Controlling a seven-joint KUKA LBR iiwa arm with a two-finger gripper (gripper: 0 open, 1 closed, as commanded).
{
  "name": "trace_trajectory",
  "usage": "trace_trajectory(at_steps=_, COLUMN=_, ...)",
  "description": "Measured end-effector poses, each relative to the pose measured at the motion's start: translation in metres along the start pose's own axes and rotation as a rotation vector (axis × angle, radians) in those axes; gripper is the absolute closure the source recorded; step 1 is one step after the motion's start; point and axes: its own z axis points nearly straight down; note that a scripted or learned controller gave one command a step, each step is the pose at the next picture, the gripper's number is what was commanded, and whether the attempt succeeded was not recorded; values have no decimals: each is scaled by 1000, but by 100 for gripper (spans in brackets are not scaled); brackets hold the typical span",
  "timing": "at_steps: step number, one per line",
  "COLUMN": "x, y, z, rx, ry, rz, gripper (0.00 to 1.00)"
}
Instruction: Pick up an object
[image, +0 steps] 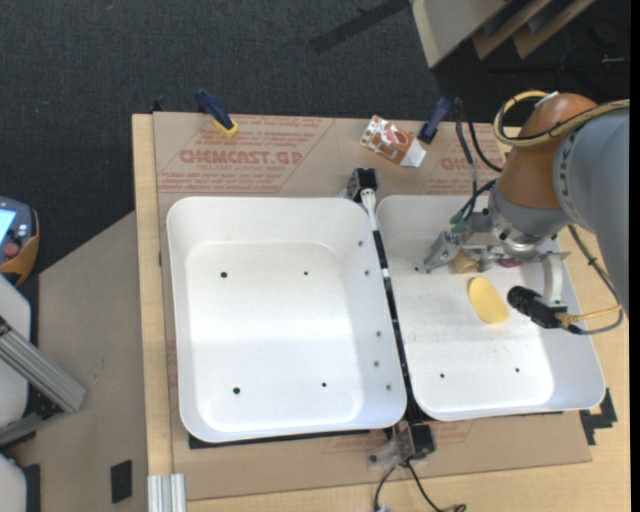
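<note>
Reaching into the right bin (560, 390) from the right, the gripper (462, 252) hangs low over the bin's upper part; whether it is open, I cannot tell. A yellow object (489, 300) lies on the bin floor just below it, apart. The left bin (190, 400) sits beside, on the bench (260, 150)

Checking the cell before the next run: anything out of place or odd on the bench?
One thing: a small red-and-white packet lies tilted on the cardboard behind the bins, outside both. The yellow object sits in the right bin, beside the gripper. Nothing looks spilled or damaged.
</note>
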Motion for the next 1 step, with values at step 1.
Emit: trace_trajectory(at_steps=1, x=-56, y=13, z=-43, rx=-4, ry=-1, rz=6, gripper=0)
